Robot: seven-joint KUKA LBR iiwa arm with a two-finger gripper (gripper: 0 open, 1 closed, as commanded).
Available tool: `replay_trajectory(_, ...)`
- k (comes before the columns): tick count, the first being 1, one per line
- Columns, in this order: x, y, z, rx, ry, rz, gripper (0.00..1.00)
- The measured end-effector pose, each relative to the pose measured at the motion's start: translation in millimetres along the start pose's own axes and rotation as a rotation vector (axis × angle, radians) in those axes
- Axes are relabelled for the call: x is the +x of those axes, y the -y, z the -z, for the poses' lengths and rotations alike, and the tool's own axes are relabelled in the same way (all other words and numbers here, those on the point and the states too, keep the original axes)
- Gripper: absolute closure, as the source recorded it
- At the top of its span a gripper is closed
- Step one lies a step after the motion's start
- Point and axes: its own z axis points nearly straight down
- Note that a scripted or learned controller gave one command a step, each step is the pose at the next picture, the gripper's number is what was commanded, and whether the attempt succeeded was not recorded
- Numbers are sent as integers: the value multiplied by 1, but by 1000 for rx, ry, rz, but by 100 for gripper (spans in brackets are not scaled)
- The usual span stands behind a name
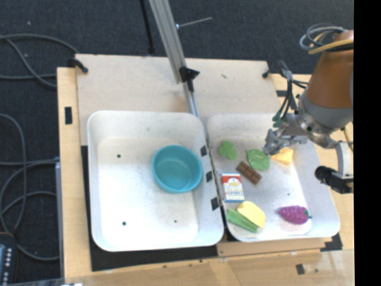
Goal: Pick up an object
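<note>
Camera view looks down at a slant on the table (137, 82), a pale board that carries two shallow white bins side by side. From where I stand the left bin (113, 219) takes up most of the room and keeps just one thing, a blue bowl (177, 168) sitting upright near its middle. The right bin (324, 210) is the busy one, and I judge that is why the arm (330, 82), grey with its orange band, reaches in over this side from the right.

The jaws (275, 143) hang low over the upper part of that bin, close above a yellow wedge (284, 156) and just beside a green leafy piece (258, 159). Whether they stand open or closed I cannot tell, since the wrist body and cables hide the tips; nothing shows between them.

Any of the small toys could serve as the object to pick up, and the wedge and the leafy piece lie nearest. Going down in size: a yellow-and-green corn-like piece (247, 215) by the near rim, a small red-and-white carton (233, 187) just above it, a purple grape bunch (294, 214) off to the right, another green piece (228, 150) near the divider, and a brown chocolate bar (248, 172) lying aslant between them. They lie loosely scattered, most of them apart, which should leave room around each one.
</note>
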Motion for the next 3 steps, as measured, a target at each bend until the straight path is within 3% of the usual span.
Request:
replay_trajectory(1,57,9,-11,2,2,-1,100)
replay_trajectory(3,165,21,5,0,0,1,100)
